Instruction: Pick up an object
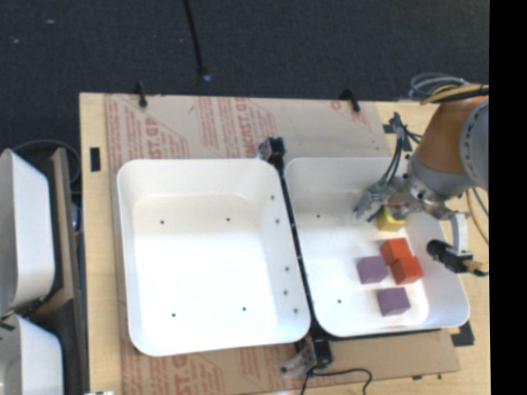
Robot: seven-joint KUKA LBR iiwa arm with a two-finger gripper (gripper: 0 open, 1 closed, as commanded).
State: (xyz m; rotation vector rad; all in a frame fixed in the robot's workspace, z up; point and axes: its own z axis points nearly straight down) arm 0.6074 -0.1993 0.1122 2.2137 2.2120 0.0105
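- The shallow white plastic left bin (206, 257) holds nothing for me to take.
- In the matching right bin (333, 245), my gripper (380, 206) is low over a small yellow block (391, 216); I can't tell whether it grips.
- Just beside lie an orange block (400, 259) and two purple cubes (371, 270) (393, 301).
- I judge this the grasping step; next I need a firm closure, then a straight lift.

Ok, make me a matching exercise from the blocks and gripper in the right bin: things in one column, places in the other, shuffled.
Things:
1. yellow block
2. orange block
3. purple block
4. gripper

Places:
A. nearest the bin's front rim
B. at the gripper, far part of the bin
C. above the right bin's far part
D. between the yellow block and the front purple one

Pairs: 1-B, 2-D, 3-A, 4-C
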